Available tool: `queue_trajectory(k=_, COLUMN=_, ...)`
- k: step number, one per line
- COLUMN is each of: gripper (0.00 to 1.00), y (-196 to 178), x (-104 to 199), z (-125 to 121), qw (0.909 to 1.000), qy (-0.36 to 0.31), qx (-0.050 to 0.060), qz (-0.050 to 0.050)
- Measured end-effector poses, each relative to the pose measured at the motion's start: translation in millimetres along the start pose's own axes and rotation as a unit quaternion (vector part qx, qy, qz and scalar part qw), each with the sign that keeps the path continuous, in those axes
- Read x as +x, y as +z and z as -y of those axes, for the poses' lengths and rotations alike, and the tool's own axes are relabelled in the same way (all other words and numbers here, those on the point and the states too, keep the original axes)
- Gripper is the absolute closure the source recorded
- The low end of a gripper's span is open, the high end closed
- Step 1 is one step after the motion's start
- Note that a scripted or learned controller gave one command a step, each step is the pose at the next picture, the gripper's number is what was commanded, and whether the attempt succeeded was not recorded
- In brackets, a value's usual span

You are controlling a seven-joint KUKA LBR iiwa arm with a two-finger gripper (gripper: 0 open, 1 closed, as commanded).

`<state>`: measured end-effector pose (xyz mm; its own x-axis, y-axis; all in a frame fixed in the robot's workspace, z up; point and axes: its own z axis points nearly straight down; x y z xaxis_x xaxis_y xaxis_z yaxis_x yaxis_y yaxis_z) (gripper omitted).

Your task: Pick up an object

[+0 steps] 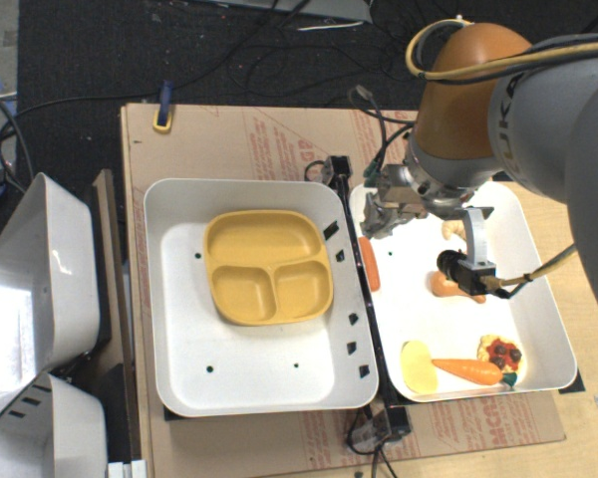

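Dark floor behind the bench, cables trailing across it, and a brown cardboard sheet point(249, 142) spread under two white bins. A yellow clamp with a blue handle point(162, 114) is on the cardboard's far left corner.

Left bin point(179, 366) now: one yellow divided plate point(269, 267) lying flat, towards the far side, three compartments facing up.

Over to the right bin point(526, 302), where it's all happening. The grey arm point(553, 98) comes in from the right, its orange band point(468, 73) bulging above the wrist, and the gripper point(381, 217) is down at the bin's far left corner, right against the wall shared with the other bin. Is it clenched or released? I cannot tell from where I stand – the wrist is in the way, and I see nothing held in it.

Just below the gripper lies a red-orange stick point(371, 265), stretched along that same left wall, close to the gripper's tip, though I can't say whether they touch.

Other pieces sit further right: a pale scrap point(452, 230) near the middle of the bin and an orange lump point(442, 285) just beside it on the near side. Along the near edge are a flat yellow disc point(417, 364), a carrot point(466, 370) whose point touches or overlaps that disc, and a red-and-yellow piece point(501, 352) at the carrot's thick end.
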<state>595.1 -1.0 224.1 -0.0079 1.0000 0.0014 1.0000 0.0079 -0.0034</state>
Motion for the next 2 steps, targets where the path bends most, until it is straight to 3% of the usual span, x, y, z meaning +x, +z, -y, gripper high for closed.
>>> queue_trajectory(k=2, gripper=1.0, y=13.9, x=100.4, z=37.1, qw=1.0, qy=0.0, qx=0.0, qz=0.0)
